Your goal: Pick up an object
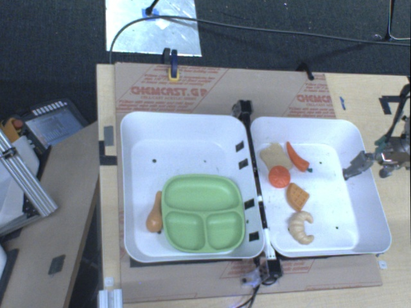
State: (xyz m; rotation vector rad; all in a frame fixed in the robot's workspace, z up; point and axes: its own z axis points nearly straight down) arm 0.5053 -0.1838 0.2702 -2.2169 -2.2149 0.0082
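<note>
The right bin (pixel 359 236) holds a pale bread slice (pixel 272 155), an orange carrot (pixel 297 157), a red tomato (pixel 279 176), a waffle piece (pixel 297 197) and a croissant (pixel 301 227), all in its left half. My gripper (pixel 357 165) hangs over that bin's right rim, well to the right of the food, with nothing seen in it. The arm's wrist (pixel 393 153) enters at the right edge.
In the left bin (pixel 186 136), a green divided plate (pixel 202 212) lies at the front, with a tan drumstick (pixel 155 214) beside it on the left. Black clips (pixel 244 111) join the bins along the middle. Cardboard lies under both.
</note>
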